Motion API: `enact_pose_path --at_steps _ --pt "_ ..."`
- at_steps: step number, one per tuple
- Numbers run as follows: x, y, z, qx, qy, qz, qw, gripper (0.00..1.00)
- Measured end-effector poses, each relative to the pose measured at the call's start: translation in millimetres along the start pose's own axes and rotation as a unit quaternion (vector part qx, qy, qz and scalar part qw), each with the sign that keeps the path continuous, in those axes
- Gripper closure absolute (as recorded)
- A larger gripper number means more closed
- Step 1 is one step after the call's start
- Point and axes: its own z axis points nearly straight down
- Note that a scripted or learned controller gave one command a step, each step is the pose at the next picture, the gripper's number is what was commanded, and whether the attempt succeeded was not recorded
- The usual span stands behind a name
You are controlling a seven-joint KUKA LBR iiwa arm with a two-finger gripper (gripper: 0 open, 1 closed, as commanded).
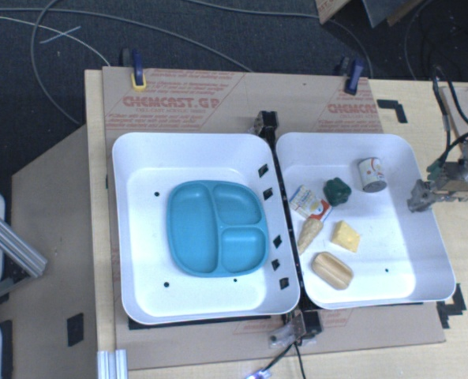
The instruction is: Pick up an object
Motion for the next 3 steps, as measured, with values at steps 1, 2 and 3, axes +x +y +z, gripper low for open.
enact_pose_path --at_steps 1,2,3 --pt "-0.2 1.2 -17.2 0.002 0.001 0.0 1.0 1.0" --pt "46.6 22.0 -25.8 0.002 0.002 -0.003 1.0 1.0" --pt "96.6 31.5 -16.5 0.004 0.003 -0.002 1.0 1.0"
